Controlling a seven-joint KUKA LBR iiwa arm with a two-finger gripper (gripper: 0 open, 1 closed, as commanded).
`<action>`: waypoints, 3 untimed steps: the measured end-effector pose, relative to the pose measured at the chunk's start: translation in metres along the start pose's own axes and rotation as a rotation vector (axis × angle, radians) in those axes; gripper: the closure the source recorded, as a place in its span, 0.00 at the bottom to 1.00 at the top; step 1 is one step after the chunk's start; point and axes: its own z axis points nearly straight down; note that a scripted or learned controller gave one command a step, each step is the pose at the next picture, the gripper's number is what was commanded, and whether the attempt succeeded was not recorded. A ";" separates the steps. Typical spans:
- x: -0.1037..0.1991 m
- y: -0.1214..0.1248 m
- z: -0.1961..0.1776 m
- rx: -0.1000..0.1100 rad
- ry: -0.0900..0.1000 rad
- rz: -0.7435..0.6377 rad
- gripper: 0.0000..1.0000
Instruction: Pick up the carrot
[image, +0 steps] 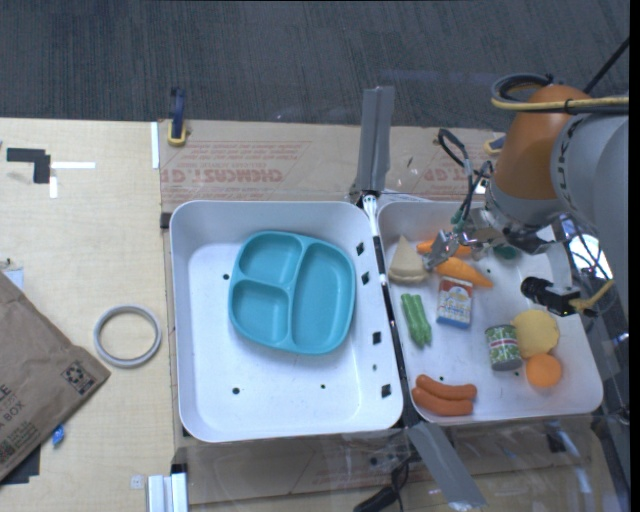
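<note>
Whether the jaws are apart or together cannot be told from this slanted overhead view; the gripper (447, 250) is a small cluster of metal at the upper middle of the right bin (590, 395), right at the carrot (464, 269) and seemingly touching its near end, but nothing shows clearly between them

That carrot is a short orange piece, lying roughly level with its length running left to right, the right end tapering toward a point. It sits in the upper half of the right bin, just right of a pale sandwich-like wedge (405, 262) and just above a small red-and-white carton (455, 302). A second bit of orange (428, 243) shows just left of the gripper

From the right edge the grey arm (600, 170) reaches in, its orange band (535, 135) high over the bin's far rim, the wrist angled down and leftward with black cables looping around it

Elsewhere in the right bin lie a green pea pod (416, 319), a green-labelled can (502, 347), a yellow lemon (537, 332), an orange fruit (544, 371) and a pair of sausages (444, 396). A teal divided plate (294, 292) rests in the left bin (200, 400)
</note>
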 end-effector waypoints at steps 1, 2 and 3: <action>0.005 0.002 -0.009 -0.004 0.010 -0.001 1.00; 0.066 0.035 -0.088 0.002 0.018 0.219 1.00; 0.066 0.035 -0.088 0.003 0.018 0.219 0.00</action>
